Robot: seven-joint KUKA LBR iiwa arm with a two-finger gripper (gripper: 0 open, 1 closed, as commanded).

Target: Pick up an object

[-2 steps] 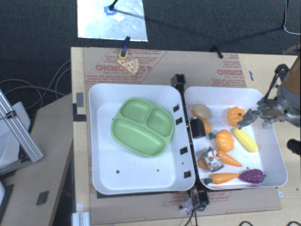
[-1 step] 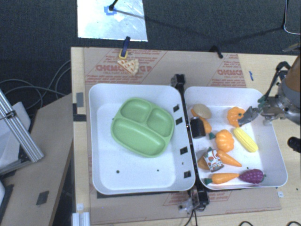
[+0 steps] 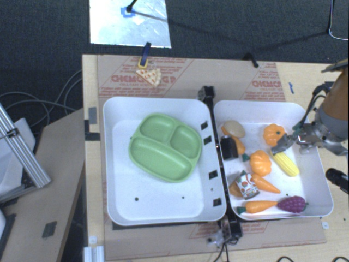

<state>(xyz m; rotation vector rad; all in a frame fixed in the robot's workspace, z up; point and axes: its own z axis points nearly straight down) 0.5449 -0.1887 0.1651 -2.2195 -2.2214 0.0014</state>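
The arm (image 3: pixel 332 111) is in over the right bin (image 3: pixel 313 171) from the right side, and the gripper (image 3: pixel 283 143) hangs low just above the corn cob (image 3: pixel 286 163), between it and the small orange pumpkin (image 3: pixel 274 134). Whether the fingers are parted or pinched together — too dark and small here, I cannot tell. Nothing is visibly caught between them, so no pick to call yet.

The candidates all sit in that right bin: the corn lying at a slant, a second orange pumpkin (image 3: pixel 260 162) just left of it, a carrot (image 3: pixel 265 185) below that, another carrot (image 3: pixel 260 206) along the near wall beside the purple grapes (image 3: pixel 292 204), a pale roll-like piece (image 3: pixel 233 128) near the top left, and a small printed carton (image 3: pixel 248 185). The left bin (image 3: pixel 117 195) carries a green divided plate (image 3: pixel 165 146), well apart from the action.

To my eye the corn is the target, and the approach is the tricky part. The sound play would be to close across the cob's narrow width, not along its length, centred on its middle — and to come straight down, because the two pumpkins crowd it and a glancing touch would likely roll it away.
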